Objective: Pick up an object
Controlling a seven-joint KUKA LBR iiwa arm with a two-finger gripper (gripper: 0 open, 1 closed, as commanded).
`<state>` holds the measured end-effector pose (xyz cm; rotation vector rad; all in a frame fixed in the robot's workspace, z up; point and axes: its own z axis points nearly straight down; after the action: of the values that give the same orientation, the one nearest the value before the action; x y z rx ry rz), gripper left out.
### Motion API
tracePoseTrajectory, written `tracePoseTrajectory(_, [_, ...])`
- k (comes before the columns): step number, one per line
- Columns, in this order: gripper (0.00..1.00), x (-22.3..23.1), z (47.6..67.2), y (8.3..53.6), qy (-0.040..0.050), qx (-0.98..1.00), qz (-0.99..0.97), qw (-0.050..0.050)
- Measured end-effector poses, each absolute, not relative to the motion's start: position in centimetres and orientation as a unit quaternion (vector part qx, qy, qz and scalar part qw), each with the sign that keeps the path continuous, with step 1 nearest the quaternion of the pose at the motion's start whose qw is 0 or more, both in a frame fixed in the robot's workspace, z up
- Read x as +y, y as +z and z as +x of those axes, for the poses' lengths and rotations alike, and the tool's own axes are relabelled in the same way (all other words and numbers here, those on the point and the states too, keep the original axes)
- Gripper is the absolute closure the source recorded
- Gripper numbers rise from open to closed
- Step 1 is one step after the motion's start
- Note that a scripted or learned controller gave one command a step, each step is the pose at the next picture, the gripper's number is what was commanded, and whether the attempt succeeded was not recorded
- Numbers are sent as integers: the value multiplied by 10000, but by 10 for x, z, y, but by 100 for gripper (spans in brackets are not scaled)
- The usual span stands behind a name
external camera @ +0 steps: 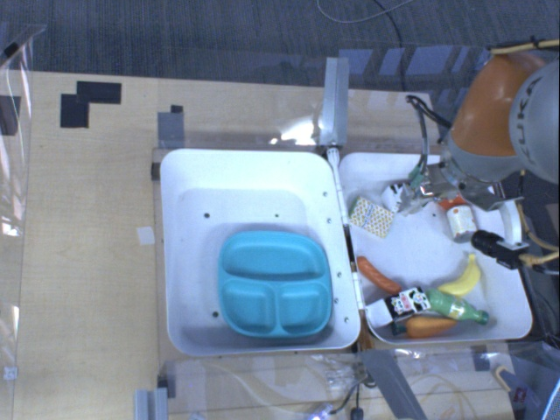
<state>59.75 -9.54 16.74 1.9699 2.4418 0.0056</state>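
From my remote station I see the grey arm [516,112] with its orange band reaching in from the right over the right-hand white bin [525,322]. Its gripper [411,191] sits low in that bin's upper half, near the back wall; whether it is released or clenched I cannot tell from this slant, and nothing shows clearly inside it. Just left of the gripper a patterned packet [372,218] lies tilted beside the divider between the bins. To its right a small white canister with a red cap [458,219] sits partly under the wrist. Lower down, a red sausage [379,275] lies at an angle, a yellow banana [465,278] curves near the right side, and a green bottle [437,304] lies on its side above an orange carrot [429,326] at the front wall. The left bin [175,234] holds a blue divided tray [275,281].
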Motion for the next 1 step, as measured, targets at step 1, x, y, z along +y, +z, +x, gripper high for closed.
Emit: tracePoseTrajectory(1, [100, -126, 603, 133, 10, 6982, 7159, 15])
